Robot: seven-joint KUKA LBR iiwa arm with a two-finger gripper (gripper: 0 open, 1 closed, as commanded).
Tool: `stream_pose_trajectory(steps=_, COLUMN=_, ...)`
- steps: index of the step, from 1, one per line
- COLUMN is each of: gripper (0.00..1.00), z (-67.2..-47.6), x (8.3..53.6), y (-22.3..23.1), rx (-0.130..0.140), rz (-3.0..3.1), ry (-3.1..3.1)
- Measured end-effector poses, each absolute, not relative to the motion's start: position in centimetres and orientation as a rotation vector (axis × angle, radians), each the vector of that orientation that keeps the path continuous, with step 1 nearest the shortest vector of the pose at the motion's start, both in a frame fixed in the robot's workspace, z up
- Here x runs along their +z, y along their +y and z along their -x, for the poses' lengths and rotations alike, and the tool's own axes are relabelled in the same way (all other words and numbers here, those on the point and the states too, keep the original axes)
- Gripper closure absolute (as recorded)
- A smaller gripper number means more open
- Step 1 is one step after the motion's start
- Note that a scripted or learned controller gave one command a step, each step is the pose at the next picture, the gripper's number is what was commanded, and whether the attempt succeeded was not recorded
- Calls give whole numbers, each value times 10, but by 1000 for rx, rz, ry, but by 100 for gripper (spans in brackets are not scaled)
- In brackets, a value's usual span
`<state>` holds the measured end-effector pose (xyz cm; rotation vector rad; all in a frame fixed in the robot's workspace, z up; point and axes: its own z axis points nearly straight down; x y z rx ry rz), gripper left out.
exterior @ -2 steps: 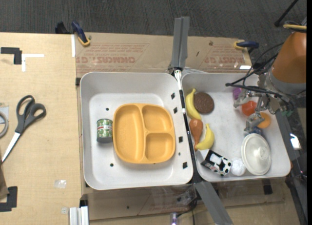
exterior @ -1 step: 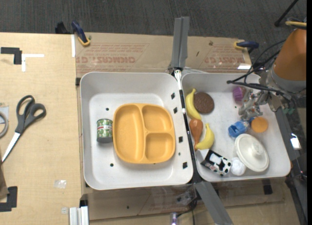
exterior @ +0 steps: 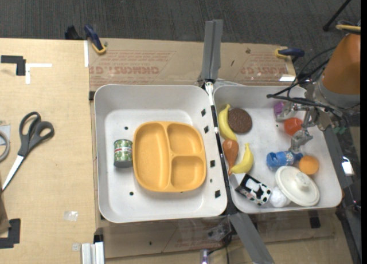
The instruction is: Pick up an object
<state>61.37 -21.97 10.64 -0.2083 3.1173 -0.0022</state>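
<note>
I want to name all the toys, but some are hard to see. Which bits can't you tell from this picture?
- Purple thing, camera view: too small to name.
- Gripper, camera view: cables and blur hide its tip, so what it is doing is unclear.
- Red thing, camera view: partly behind the gripper.
- Small can, camera view: label too small to read.
- Scissors, camera view: blade tips cut off by the left edge.

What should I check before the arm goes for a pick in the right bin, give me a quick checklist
1. Gripper over the right bin: ok, it hangs above the blue object.
2. Finger state: cannot tell.
3. Nothing held yet: cannot tell, fingertips unclear.
4. Space around the blue object: not ok, the orange ball and white lid crowd it.
5. Cables near the wrist clear of objects: ok.
6. Left bin's yellow tray out of the way: ok.
</note>
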Motion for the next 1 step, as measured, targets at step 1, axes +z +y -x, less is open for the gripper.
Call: stream_pose_trajectory(steps=1, gripper=0, z=-520, x=95, y=-200, rx=-4, rz=213, ry=3123)
